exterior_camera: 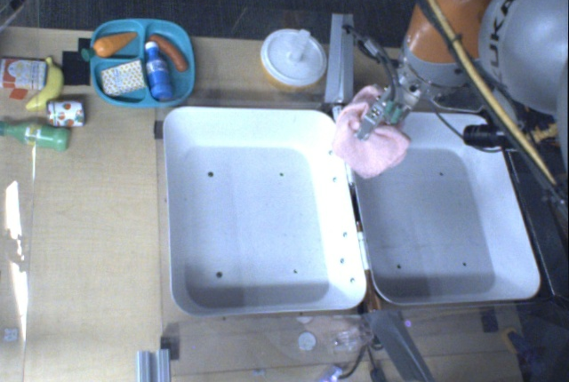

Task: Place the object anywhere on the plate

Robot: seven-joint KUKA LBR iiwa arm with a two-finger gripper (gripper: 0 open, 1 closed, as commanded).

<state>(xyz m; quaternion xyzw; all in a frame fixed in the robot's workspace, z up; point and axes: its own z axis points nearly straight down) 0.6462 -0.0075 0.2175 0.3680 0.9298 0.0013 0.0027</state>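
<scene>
A crumpled pink cloth (372,149) hangs from my gripper (377,116) above the wall between the two bins, near their far edge. The fingers are shut on the cloth's upper fold, and its lower part droops over the left rim of the right bin (444,229). The blue divided plate (184,47) sits on the bench at the far left, well away from the gripper. It holds a toy carrot, a sausage, a blue bottle and a patterned piece.
The left bin (258,211) lies between the gripper and the plate. A white lidded cup (293,58) stands behind it. A banana (49,83), a small can (65,113), a green bottle (36,135) and a carton (20,72) lie left of the plate.
</scene>
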